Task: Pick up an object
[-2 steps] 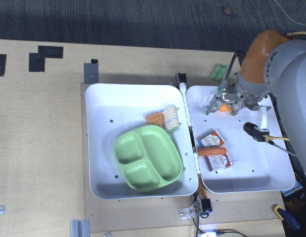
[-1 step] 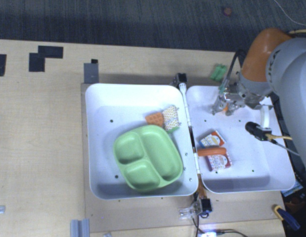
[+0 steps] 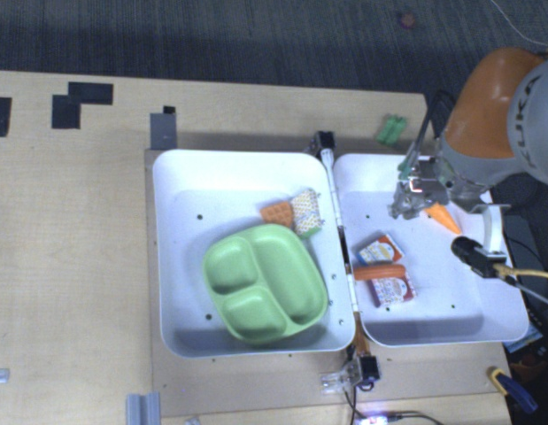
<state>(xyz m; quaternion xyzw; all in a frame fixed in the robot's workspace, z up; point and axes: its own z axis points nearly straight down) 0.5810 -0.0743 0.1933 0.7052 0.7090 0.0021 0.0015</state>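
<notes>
My gripper (image 3: 404,205) hangs over the upper part of the right bin (image 3: 433,326), low near its floor. An orange carrot-shaped piece (image 3: 444,219) lies just to the gripper's right, partly under the wrist. Lower in the same bin lie a small white and blue packet (image 3: 378,251), a red sausage-like piece (image 3: 380,273) and a second packet (image 3: 393,291), packed close together. I see nothing between the gripper and the bin floor.
The left bin (image 3: 181,326) holds a green divided plate (image 3: 265,282), an orange waffle-like piece (image 3: 277,212) and a pale yellow textured block (image 3: 306,211) against the dividing wall. A small green object (image 3: 391,130) lies on the bench behind the right bin.
</notes>
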